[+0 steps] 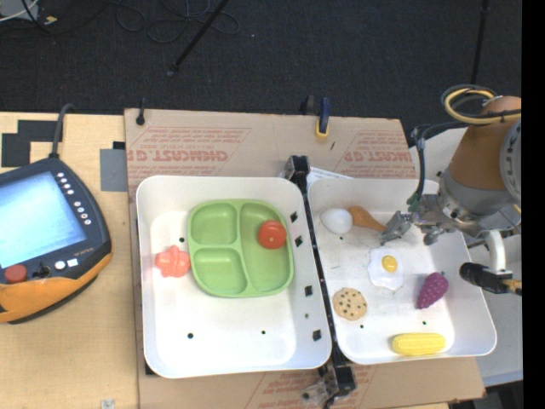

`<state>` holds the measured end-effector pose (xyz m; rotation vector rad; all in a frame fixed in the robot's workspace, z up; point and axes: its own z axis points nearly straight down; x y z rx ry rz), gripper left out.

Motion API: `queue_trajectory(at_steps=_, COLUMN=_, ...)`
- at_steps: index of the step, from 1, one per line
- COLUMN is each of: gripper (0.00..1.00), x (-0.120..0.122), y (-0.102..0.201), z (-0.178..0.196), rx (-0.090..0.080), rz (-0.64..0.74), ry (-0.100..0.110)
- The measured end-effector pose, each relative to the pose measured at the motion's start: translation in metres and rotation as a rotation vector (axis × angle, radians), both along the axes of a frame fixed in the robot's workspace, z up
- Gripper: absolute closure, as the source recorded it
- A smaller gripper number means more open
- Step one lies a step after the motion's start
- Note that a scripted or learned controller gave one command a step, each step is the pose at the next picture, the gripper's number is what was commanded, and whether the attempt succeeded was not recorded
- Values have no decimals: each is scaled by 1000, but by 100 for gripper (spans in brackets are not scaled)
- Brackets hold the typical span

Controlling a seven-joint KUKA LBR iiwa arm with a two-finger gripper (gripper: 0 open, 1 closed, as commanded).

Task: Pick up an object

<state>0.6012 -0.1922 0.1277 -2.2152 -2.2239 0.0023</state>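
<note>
Camera view: left bin (170, 331) holds a green tray (223, 267) with a tomato (272, 234); jaws' state cannot be told.

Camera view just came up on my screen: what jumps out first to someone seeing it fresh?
The green divided plate in the left bin, with a red tomato in its upper right compartment and a pink piece beside its left edge. In the right bin, toy foods lie scattered: fried egg, cookie, purple grapes, yellow corn. The gripper hangs just above the egg.
</note>
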Motion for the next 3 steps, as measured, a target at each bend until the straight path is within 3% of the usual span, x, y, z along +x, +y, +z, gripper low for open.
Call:
queue_trajectory(at_steps=1, gripper=0, x=1, y=4, z=-40, rx=0, rz=2, ry=0)
queue_trajectory(at_steps=2, gripper=100, x=1, y=3, z=-30, rx=1, rz=1, ry=0)
queue_trajectory(at_steps=3, gripper=100, x=-1, y=11, z=26, rx=0, rz=-5, ry=-1)
